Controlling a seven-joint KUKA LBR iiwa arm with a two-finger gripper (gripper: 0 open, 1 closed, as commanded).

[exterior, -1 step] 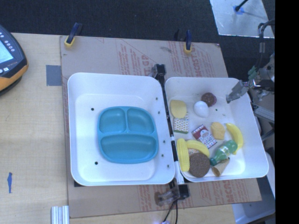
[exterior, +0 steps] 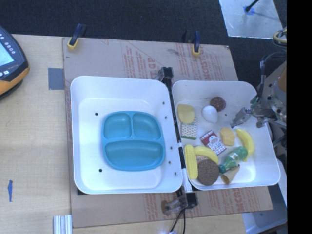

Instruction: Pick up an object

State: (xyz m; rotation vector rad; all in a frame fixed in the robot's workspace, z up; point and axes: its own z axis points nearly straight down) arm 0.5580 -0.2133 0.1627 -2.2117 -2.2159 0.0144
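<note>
wooden bench point(exterior: 34, 145) | cardboard sheet point(exterior: 146, 62) | dark floor point(exterior: 122, 9) | gripper point(exterior: 245, 117) state perhaps released, cannot tell

Faint red printing ran in repeated lines across the cardboard sheet point(exterior: 146, 62) under the bins, too blurred to read. A small red-and-white box point(exterior: 210, 139) in the right bin point(exterior: 265, 177) carried a printed face, and a checked packet point(exterior: 189, 130) bore markings; no letters or numbers could be made out on either.
</note>
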